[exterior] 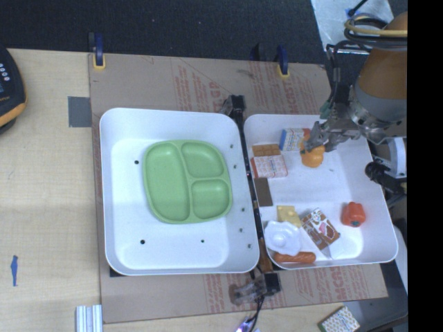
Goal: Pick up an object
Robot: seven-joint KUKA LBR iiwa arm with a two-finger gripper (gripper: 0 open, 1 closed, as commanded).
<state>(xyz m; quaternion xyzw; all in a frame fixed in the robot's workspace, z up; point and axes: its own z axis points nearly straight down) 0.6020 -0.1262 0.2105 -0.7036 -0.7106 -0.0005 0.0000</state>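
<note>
My gripper [320, 142] hangs over the far middle of the right bin [377, 178], at the end of the grey arm with its orange band [384, 71]. Directly below its tip, and touching or nearly touching it, is a small orange fruit [313, 159]; I cannot see whether it is gripped. Other loose items in this bin are a red pepper-like piece [354, 214], a blue and white box [293, 140], a red and white packet [268, 166], a yellow block [289, 215], a brown and white wrapper [320, 228], a white lid [282, 237] and a sausage [296, 258].
The left bin [124, 241] holds a green divided plate [187, 180]. A dark bar [262, 191] lies by the wall between the bins. Blue clamps [97, 49] pin the cardboard at the back edge. A black and yellow device [8, 88] sits at the far left.
</note>
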